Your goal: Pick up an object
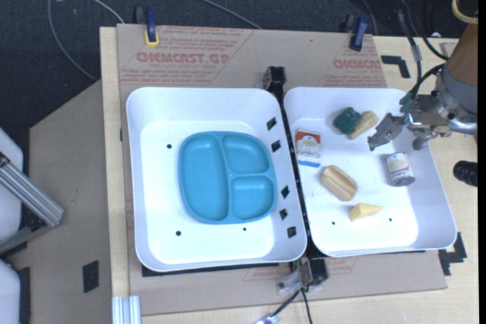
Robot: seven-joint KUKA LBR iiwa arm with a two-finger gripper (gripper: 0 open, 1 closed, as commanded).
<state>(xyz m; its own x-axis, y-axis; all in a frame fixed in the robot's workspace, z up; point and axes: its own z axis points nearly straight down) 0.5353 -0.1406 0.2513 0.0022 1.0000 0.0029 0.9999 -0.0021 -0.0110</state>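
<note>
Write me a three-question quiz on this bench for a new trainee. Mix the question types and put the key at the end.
1. True or false: the blue divided plate lies in the left bin.
2. Multiple choice: which thing in the right bin lies nearest the gripper? A) the small can B) the yellow wedge C) the small carton
3. Fill in: the green item touches a ___ coloured piece on its right.

Key
1. True.
2. A, the can lies just below the gripper in the camera view.
3. Tan.
</note>
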